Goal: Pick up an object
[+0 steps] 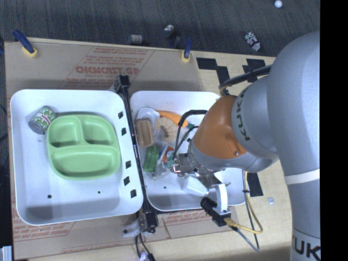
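The arm (255,124) reached in from the right and bent down over the right bin (163,203), its orange band above the wrist, with the pincer (185,167) lowered into the clutter there, a pose that suggested a pick attempt among the piled items. Whether the pincer was spread or clenched could not be told, since the wrist hid its tips; nothing was seen held by it. Just left of the pincer lay a green object (150,157), and a little beyond that, toward the top of the bin, a tan block (144,132); up and slightly left of the pincer sat an orange piece (173,116). Any of these could have been the target, and all rested in the bin. Well to the left of the pincer, the left bin (32,200) carried a green tray (82,145) with a can (41,118) at its far corner. Both bins sat side by side on the worktop (98,64), probably so the arm could reach either.
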You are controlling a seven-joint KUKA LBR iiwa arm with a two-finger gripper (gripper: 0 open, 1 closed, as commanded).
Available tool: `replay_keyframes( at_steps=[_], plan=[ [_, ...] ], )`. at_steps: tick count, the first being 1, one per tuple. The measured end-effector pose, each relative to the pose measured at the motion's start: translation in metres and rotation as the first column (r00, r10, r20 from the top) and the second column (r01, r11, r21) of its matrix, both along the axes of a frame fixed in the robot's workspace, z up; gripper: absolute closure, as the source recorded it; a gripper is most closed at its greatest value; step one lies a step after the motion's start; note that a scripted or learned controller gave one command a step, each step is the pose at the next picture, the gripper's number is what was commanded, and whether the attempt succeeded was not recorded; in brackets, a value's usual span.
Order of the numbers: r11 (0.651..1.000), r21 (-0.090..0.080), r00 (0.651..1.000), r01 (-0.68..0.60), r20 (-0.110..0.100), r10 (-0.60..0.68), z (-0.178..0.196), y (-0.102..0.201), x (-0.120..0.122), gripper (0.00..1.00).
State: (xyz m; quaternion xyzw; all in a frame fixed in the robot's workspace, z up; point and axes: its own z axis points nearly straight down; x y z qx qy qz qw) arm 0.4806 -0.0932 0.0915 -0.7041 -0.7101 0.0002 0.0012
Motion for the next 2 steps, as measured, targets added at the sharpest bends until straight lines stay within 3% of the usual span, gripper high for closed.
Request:
replay_keyframes(
  at_steps=[1, 2],
  plan=[
    [1.0, -0.001, 1.0, -0.005, 0.0, 0.005, 0.01, -0.001, 0.001, 1.0],
    [1.0, -0.001, 1.0, -0.011, 0.0, 0.011, 0.02, 0.0, 0.002, 1.0]
  ],
)
